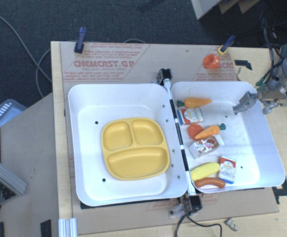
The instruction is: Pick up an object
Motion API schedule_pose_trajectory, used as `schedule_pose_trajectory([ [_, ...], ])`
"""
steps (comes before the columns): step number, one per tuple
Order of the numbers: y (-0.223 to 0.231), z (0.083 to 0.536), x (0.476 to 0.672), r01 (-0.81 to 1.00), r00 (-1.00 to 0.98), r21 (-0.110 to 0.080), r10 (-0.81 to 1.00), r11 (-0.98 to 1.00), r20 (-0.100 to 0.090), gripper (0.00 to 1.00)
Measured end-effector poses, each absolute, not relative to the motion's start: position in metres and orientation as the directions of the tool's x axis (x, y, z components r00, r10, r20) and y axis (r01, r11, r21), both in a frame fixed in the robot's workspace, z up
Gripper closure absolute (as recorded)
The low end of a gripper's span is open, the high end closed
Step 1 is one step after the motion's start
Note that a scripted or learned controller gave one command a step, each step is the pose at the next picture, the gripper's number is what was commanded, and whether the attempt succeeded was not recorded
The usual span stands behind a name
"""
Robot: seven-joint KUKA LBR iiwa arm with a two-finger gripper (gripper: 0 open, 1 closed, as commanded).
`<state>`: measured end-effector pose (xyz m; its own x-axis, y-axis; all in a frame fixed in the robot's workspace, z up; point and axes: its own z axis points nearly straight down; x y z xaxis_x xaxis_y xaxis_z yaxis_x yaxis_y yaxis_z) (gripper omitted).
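A robotics lab; 2 white bins [79,132] clamped to a board-topped bench [109,63], loose cables [15,28] on carpet.

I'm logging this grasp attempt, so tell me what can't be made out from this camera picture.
- End effector, camera view: blurred over the right bin; whether it is open or shut cannot be told.
- Arm: cut off by the right edge.
- Small packets and: print too small to read.
- Orange item on the board behind the bins: too small and blurred to identify.
- Board lettering: partly covered by the left bin.
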<state>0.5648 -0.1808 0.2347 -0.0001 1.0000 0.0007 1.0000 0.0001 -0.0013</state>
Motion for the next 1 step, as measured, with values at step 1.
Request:
schedule_pose_trajectory([
  [1, -0.1236, 0.1535, 0.5789, 1.0, -0.001, -0.002, 1.0, 0.001, 0.001, 0.0],
])
